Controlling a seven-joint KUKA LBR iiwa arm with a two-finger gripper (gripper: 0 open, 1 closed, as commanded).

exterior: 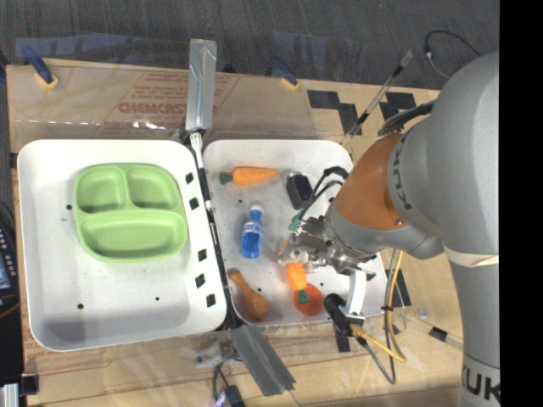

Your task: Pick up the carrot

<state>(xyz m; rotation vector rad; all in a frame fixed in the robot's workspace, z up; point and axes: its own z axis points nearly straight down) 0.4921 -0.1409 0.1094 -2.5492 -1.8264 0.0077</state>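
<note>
The end effector (299,246) is hanging low in the right bin (271,153), and whether it is apart or together cannot be told. An orange and red toy (302,288) is lying just at its 6 o'clock. A blue bottle (251,233) is lying at its 9 o'clock. The carrot (252,176) is lying apart at 11 o'clock, near the bin's far wall. A brown piece (247,296) is resting at 8 o'clock. The left bin (38,227) is holding a green divided plate (129,211) on the worktop (85,100).
</note>
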